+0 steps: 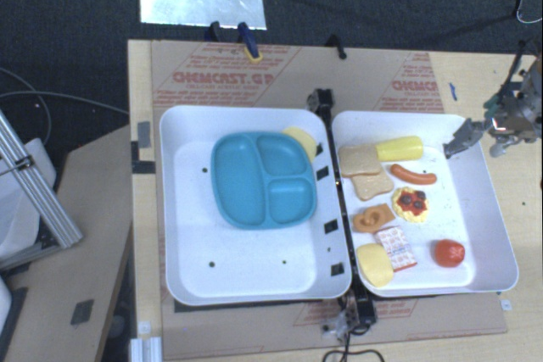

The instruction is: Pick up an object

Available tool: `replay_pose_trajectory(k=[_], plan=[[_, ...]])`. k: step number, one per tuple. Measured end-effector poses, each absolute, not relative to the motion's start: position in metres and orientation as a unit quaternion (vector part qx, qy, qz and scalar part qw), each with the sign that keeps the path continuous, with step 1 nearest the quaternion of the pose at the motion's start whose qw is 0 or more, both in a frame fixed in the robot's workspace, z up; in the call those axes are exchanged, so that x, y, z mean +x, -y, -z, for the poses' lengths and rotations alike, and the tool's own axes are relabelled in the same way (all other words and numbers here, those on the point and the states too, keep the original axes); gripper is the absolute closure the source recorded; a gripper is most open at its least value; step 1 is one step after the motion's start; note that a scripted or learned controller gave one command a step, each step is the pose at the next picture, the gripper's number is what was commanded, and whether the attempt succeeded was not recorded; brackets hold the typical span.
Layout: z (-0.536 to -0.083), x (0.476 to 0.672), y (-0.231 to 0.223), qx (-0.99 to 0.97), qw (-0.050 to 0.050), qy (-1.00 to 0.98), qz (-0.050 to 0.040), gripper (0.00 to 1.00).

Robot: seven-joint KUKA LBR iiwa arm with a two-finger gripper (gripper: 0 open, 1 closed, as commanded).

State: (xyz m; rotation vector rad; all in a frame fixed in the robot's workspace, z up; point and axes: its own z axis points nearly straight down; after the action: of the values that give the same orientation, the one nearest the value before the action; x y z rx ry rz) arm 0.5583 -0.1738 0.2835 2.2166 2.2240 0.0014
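Claw (475,140) over right bin (496,208) far rim, fingers apart, nothing between them. Toy food crowded in right bin; sausage (413,175) nearest, likely target. Blue tray (261,181) in left bin (191,267), out of way.

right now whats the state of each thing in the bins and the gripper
blue divided plate: flat in left bin, compartments bare
yellow round piece: tucked behind the plate's far corner
hot dog: lying loose in right bin
tomato: loose near right bin's front corner
gripper: at right bin's far right edge, holding nothing
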Motion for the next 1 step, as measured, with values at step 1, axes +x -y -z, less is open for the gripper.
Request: replay_pose_trajectory(k=[1], plan=[[-0.4644, 0.5799, 0.0957, 0.703, 0.009, -0.711, -0.0073, 0.00]])
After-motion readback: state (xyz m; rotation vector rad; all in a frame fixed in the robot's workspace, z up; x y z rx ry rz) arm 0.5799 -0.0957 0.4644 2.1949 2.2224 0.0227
